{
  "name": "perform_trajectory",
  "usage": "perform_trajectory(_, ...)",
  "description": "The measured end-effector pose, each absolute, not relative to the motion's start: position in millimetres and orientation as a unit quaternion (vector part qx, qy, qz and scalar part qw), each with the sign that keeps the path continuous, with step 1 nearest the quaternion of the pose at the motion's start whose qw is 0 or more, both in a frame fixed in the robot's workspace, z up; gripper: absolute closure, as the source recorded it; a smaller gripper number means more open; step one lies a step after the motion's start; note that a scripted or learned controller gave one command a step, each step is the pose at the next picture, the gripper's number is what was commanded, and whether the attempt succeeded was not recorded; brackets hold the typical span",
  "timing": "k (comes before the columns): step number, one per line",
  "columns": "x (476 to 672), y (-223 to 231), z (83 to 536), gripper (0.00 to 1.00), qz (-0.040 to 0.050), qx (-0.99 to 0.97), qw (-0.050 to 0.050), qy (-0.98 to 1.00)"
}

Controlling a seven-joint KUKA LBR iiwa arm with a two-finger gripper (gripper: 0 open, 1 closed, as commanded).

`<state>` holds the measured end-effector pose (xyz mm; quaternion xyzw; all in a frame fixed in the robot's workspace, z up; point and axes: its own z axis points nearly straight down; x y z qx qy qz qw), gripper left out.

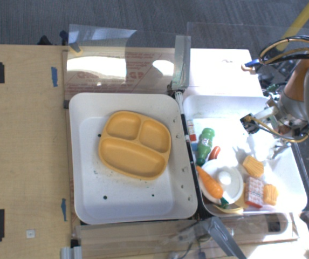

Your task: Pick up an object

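Note:
The right bin holds several toy foods. A green bottle lies near its left wall, with a small red piece beside it. An orange carrot rests across a white bowl. A yellow corn piece, a red packet and a second yellow piece lie to the bowl's right. My gripper hangs over the bin's right side, above and slightly right of the corn piece, with cables around the wrist. Nothing shows in its grasp.
The left bin holds a yellow divided plate at its middle. A clear plastic sheet stands behind the bins. A wooden board covers the bench to the left. The arm's grey body fills the right edge.

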<state>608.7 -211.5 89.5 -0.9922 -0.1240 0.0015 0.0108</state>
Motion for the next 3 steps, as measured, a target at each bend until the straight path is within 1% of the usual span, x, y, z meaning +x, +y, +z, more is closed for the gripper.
perform_trajectory(1, 640.1, -130, 86, 0.0, -0.0014, -0.994, 0.001, -0.106)
perform_trajectory(2, 542.4, -171, 235, 0.0, -0.0039, -0.988, -0.001, -0.156)
perform_trajectory(3, 484.9, -193, 95, 0.0, -0.0021, -0.971, -0.001, -0.237)
